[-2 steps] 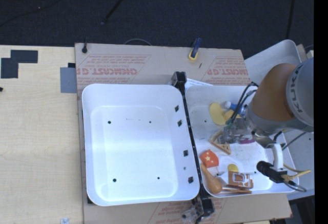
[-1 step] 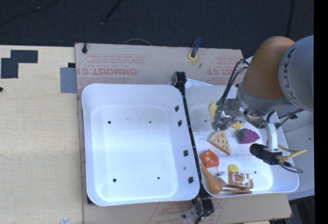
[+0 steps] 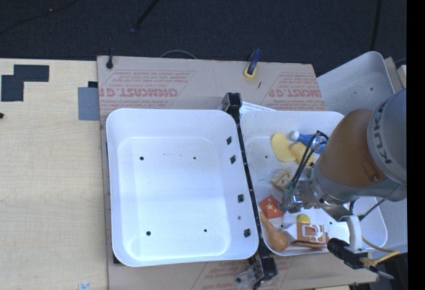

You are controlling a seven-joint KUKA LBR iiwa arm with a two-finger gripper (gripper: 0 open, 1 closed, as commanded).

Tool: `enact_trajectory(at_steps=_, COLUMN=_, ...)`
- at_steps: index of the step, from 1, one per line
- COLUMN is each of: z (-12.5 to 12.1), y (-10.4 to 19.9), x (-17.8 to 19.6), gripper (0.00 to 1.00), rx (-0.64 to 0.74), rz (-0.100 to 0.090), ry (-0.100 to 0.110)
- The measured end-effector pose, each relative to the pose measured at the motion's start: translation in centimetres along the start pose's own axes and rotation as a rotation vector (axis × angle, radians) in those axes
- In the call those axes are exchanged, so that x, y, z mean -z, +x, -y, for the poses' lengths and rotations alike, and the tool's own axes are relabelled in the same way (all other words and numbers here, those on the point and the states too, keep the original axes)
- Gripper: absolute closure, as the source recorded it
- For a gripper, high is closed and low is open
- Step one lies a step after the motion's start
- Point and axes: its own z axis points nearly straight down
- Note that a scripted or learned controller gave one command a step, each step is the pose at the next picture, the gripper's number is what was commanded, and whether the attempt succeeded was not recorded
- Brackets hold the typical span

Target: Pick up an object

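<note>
Two shallow white bins sit side by side on a cardboard sheet (image 3: 199, 83) over a pale wooden bench (image 3: 46, 182): the left bin (image 3: 119, 149) and the right bin (image 3: 255, 143), which holds a small clutter (one yellow object (image 3: 284, 147), one red object (image 3: 270, 206), one wooden spoon (image 3: 277, 237), one orange-and-white packet (image 3: 312, 233)). The single gripper (image 3: 292, 201) hangs low over that clutter, just beside the red object, and whether it is parted or clamped cannot be told. Behind the bench lies dark carpet (image 3: 199, 3) with cables.

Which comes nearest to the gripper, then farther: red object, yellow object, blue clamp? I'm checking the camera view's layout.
From the gripper:
1. Red object, right bin, just beside it on the view's left.
2. Yellow object, same bin, toward the far edge.
3. Blue clamp, on the cardboard beyond both bins.
</note>
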Motion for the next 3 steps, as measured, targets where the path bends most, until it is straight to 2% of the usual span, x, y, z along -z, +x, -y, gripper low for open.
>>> enact_trajectory(at_steps=1, z=-6.4, y=1.9, x=5.1, gripper=1.00, rx=0.006, rz=0.002, ry=-0.007)
enact_trajectory(at_steps=2, z=-13.5, y=-1.1, x=15.2, gripper=1.00, rx=0.006, rz=0.005, ry=-0.013)
enact_trajectory(at_steps=3, z=-15.3, y=4.7, x=13.2, gripper=1.00, rx=0.006, rz=0.001, ry=-0.004)
